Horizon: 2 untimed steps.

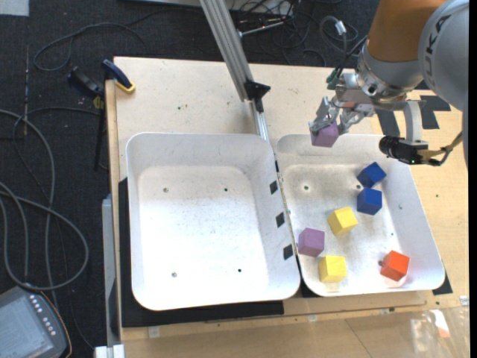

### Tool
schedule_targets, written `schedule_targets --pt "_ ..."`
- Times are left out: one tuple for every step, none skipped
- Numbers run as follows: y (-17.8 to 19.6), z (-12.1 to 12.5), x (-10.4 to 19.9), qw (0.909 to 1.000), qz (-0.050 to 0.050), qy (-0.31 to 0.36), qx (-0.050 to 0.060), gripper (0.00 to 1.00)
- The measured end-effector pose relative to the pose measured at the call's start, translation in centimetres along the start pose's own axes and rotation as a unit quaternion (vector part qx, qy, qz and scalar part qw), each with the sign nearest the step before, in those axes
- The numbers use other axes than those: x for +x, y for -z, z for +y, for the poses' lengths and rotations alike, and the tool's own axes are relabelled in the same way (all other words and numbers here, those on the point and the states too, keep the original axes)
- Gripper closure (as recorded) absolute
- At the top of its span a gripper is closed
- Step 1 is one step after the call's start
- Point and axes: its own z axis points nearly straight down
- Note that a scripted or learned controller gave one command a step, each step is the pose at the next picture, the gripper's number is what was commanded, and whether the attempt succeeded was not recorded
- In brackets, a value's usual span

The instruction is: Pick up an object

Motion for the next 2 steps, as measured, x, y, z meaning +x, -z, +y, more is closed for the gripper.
schedule_targets --pt "-0.9 -1.4 6.2 1.0000 0.000 0.001 0.000 1.00" --pt "-2.9 -2.0 11.3 1.0000 0.000 0.000 0.000 1.00"
